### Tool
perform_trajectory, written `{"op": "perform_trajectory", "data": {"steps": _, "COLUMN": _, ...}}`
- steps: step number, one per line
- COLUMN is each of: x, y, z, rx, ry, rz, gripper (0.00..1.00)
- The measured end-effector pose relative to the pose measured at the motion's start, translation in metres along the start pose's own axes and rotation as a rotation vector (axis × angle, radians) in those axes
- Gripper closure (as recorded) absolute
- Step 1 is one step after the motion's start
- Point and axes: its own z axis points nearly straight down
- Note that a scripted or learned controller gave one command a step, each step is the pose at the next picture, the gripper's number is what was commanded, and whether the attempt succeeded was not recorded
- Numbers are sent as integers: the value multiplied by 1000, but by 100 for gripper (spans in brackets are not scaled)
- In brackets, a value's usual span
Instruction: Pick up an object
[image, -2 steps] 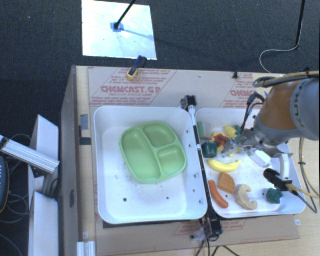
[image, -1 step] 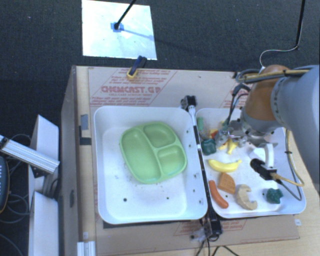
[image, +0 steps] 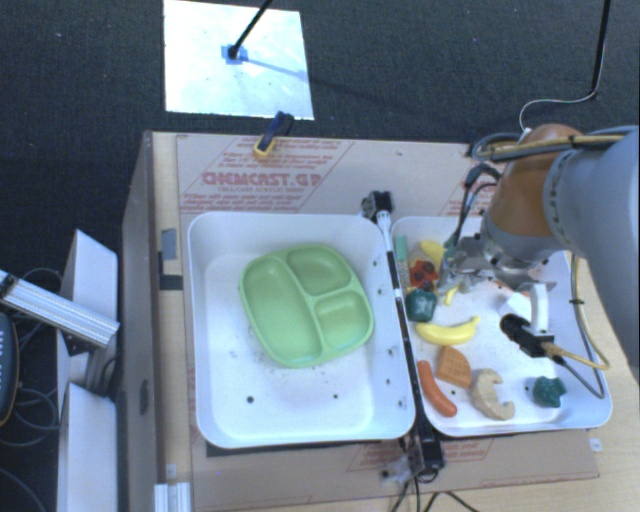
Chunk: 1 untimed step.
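Camera view: curved glossy banana (image: 447, 329), compartmented plate (image: 305, 304).

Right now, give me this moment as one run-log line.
phase: reaching | end effector: low over right white bin, near yellow toy banana | fingers: unclear | green divided plate: left bin

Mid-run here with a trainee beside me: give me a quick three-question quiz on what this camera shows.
1. True or false: the green divided plate lies in the left bin.
2. Which lies nearest the gripper? A) banana B) sausage C) dark green piece by the right bin's far corner
3. Fill in: the plate has ___ compartments.

Key: 1 true; 2 A; 3 three.
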Motion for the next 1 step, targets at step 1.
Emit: {"op": "perform_trajectory", "data": {"steps": 1, "x": 54, "y": -2, "z": -195, "rx": 1, "ry": 9, "rz": -8, "gripper": 100}}
